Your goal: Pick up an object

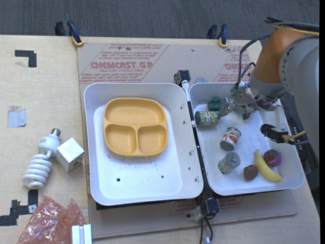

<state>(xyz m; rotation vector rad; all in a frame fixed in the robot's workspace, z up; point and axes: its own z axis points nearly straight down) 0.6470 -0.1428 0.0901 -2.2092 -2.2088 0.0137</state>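
While the gripper [229,104] sits low in the right bin [292,179], can't tell its state tbh. Green can [206,118] lies just beside it, green thing [215,104] partly hidden.

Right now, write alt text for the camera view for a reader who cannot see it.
A grey robot arm with an orange band reaches from the right, its pincer over the back of the right white bin, which holds a banana, small cans and other items. The left white bin holds a yellow divided plate.

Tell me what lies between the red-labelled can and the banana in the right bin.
In the camera view, bare white bin floor separates the red-labelled can from the banana; the grey-lidded jar and brown ball sit below that line.
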